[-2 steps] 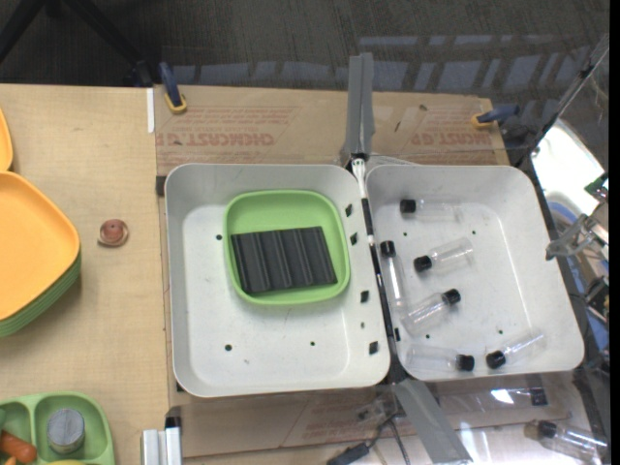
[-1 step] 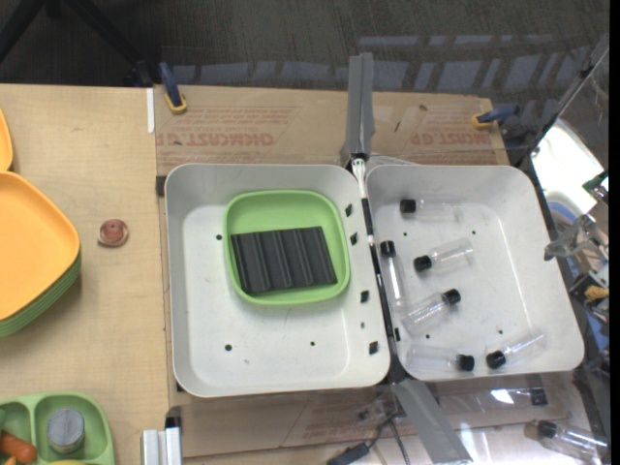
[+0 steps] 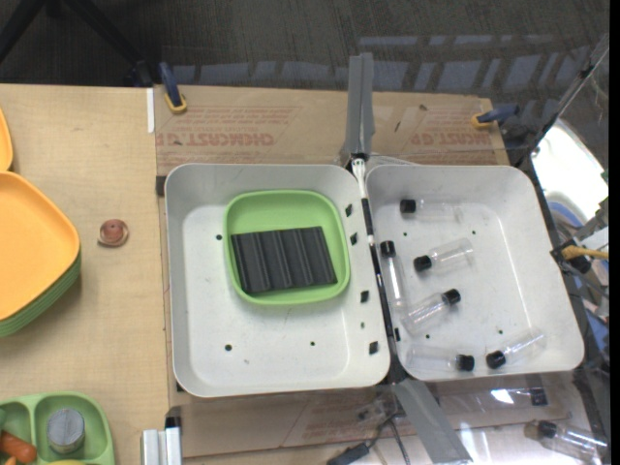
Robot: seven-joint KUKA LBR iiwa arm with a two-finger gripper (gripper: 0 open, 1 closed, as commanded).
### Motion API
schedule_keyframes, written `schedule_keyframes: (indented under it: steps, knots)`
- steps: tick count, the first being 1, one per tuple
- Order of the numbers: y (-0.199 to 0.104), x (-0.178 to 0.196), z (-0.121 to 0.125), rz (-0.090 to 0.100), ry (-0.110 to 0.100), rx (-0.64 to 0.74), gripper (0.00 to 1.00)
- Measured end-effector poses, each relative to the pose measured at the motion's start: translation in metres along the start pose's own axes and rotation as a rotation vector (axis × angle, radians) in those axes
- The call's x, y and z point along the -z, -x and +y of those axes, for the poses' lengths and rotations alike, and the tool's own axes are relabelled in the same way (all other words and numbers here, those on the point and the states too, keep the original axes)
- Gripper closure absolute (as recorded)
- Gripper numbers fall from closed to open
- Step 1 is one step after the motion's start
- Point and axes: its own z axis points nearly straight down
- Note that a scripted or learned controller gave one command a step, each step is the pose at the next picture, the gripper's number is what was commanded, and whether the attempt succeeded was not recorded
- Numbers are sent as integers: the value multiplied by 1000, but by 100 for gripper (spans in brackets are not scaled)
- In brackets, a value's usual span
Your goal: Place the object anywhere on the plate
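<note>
Reading from the left, I am seeing stacked orange plates [image 3: 34, 250] lying at the table's [image 3: 107, 153] edge, with a small reddish round piece [image 3: 113, 232] sitting just beside them and a green compartment tray [image 3: 39, 417] lying at the lower corner. The left bin [image 3: 194, 337] is carrying the green plate [image 3: 288, 204], which is sitting toward the bin's far side; a dark ribbed slab [image 3: 287, 260] is lying flat on it. In the right bin [image 3: 523, 211] I am counting about six clear vials with black caps [image 3: 448, 254], all lying scattered on the bin floor, well apart from the plate, two of them resting near the front wall.
</note>
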Motion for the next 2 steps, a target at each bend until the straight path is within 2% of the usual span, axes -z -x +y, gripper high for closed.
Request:
schedule_keyframes:
  steps: [1,2]
  knots:
    - [-4,-2,-11,0,-1,-79,0]
    - [-3,-12,-9,-1,-1,-89,0]
